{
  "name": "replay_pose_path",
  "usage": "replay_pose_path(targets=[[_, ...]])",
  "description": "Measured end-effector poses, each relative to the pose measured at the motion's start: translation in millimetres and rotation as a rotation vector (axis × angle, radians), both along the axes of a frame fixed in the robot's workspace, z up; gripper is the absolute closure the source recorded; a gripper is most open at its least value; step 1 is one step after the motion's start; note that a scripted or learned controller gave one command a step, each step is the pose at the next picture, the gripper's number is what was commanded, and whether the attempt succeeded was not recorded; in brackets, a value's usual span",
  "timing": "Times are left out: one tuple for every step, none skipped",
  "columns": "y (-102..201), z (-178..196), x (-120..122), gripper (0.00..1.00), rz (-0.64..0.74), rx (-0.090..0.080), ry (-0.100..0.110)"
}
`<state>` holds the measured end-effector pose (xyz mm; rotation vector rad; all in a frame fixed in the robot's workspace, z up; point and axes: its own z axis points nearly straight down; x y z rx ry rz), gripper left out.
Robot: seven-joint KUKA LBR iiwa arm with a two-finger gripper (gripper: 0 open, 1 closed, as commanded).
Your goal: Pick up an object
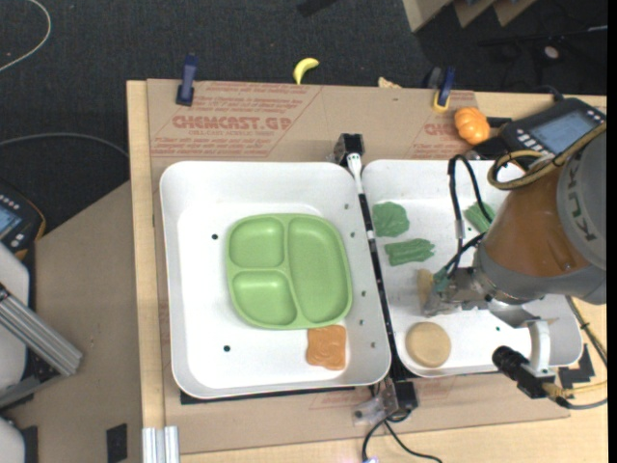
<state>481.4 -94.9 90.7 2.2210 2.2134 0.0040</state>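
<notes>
**Tool low in the right bin, among small objects**

Reaching in from the right, the arm [540,239] bends over the right bin [415,174] and sets its tool [439,292] down near the bin's floor. Whether the tool is spread or clenched cannot be told from this slanted view, and nothing can be seen between its tips.

Just below the tool lies a round tan disc [428,343], close to it but apart. Just above the tool, a green leafy piece [410,252] rests on the bin floor, and farther up sits a second green piece [390,219]. A third green scrap [478,217] lies up and to the right of the tool, beside the arm's cable.

Well to the left of the tool, across the divider, the left bin [183,258] holds a green divided plate [289,268] and, at the plate's lower right corner, an orange lump [327,346].

Far above the tool, on the bench [241,123] beyond the bins, sit a small orange fruit [471,124] and a yellow banana-shaped thing [305,68].
</notes>
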Motion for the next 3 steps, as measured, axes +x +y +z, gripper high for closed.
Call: replay_pose_path(targets=[[-2.3, 0.5, 0.7, 1.00, 0.004, 0.004, -0.002], [99.1, 99.5, -0.9, 1.00, 0.013, 0.004, -0.003], [169.6, 93.5, -2.7, 1.00, 0.012, 0.005, 0.005]])
